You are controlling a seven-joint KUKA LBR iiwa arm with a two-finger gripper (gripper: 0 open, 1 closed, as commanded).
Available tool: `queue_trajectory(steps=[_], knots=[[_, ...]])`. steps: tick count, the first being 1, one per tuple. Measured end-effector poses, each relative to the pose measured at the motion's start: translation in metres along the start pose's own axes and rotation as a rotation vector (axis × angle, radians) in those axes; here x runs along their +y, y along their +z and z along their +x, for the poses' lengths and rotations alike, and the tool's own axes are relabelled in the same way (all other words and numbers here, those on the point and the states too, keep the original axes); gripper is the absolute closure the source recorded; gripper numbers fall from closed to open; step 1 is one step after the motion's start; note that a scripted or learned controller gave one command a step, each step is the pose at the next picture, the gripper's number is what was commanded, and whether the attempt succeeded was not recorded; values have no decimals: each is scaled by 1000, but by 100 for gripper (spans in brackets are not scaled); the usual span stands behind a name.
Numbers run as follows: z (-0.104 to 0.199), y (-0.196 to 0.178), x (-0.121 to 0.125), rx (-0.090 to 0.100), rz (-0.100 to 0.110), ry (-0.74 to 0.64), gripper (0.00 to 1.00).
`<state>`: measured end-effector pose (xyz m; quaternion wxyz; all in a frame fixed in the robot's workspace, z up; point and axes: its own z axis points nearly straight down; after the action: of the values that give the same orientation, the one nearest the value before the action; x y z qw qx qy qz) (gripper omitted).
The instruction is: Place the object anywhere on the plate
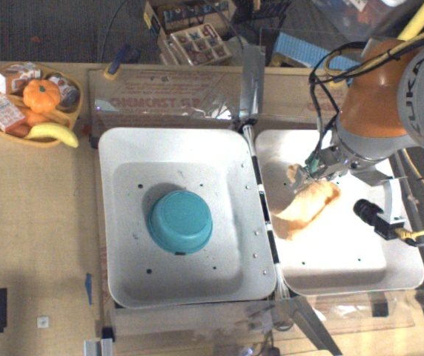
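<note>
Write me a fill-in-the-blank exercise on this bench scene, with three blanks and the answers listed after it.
1. The teal plate lies upside down in the ____ bin of the camera view.
2. The orange-tan object lies in the right bin, just below the ____.
3. On the bench at the far left, a dish of toy food has a yellow ____ at its front edge.

Missing words: left; claw; banana

A robotics lab: a KUKA arm (390, 87) with trailing cables reaches over two white bins (123, 154) on a wooden bench (34, 236), with boxes (193, 28) and crates cluttering the floor behind.
</note>
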<state>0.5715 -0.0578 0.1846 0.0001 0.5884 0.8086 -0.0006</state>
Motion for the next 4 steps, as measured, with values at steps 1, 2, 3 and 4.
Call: queue_trajectory(steps=[1,2,3,4], knots=[[-1,-40,1,-1,-3,0,100],[42,-50,32,-2,-5,-402,100],[85,-57,60,-3,-7,-802,100],[132,-48,97,-5,-8,-1203,100]])
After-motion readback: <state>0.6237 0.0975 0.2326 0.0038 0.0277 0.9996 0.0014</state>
